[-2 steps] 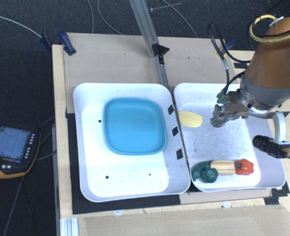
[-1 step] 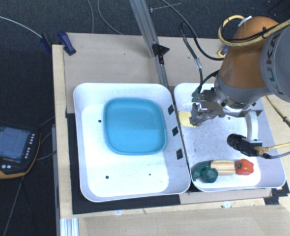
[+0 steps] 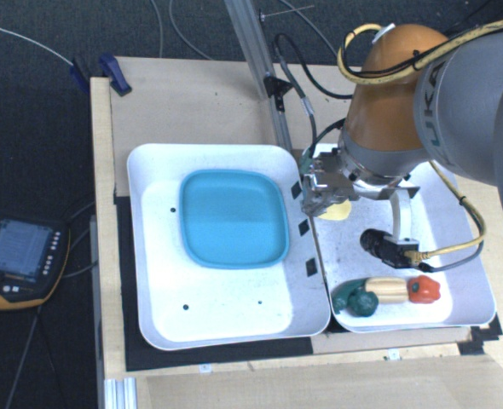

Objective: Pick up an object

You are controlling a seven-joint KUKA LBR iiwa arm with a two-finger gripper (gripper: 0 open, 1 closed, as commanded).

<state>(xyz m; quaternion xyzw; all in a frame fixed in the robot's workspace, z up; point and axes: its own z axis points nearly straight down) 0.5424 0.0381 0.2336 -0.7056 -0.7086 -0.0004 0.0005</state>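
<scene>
Pale yellow rounded object (image 3: 337, 210) in right white bin (image 3: 469, 254), near its left wall, directly under grey two-finger gripper (image 3: 321, 196); grip state cannot be told; nothing seen held.

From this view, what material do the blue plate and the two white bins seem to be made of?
Blue plate: probably plastic, matte, with even colour and soft moulded corners. Left bin and right bin: likely thin moulded plastic, smooth with a slight sheen and rounded rims.
</scene>
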